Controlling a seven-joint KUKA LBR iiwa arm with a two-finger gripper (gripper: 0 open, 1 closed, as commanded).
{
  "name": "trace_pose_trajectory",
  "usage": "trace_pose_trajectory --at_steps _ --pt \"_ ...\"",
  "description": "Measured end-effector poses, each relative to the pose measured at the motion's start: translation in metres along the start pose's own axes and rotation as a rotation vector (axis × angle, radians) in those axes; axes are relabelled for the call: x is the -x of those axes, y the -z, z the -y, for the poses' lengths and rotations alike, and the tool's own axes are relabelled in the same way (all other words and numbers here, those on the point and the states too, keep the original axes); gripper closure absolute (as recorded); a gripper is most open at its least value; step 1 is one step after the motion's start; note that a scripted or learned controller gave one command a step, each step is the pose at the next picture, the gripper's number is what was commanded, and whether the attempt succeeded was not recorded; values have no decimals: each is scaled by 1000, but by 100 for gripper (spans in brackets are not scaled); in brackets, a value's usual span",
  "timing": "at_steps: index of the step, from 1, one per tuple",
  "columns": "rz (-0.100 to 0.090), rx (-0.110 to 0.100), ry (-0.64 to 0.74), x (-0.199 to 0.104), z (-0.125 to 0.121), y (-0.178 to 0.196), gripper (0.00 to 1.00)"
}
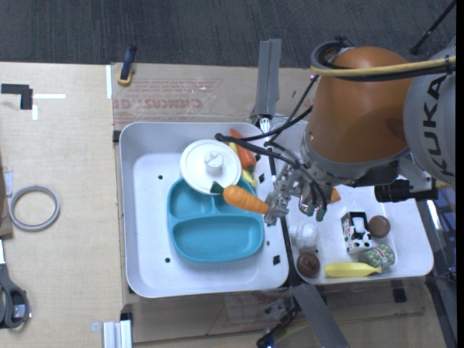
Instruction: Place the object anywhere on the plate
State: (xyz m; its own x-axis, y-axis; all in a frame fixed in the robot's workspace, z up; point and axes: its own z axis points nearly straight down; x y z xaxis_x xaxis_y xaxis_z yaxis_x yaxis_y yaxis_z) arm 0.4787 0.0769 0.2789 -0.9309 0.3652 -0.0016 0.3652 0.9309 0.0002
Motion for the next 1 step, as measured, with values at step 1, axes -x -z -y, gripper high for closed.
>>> trace_pose_trajectory --at_steps 1 --pt "0 0 0 0 0 0 0"
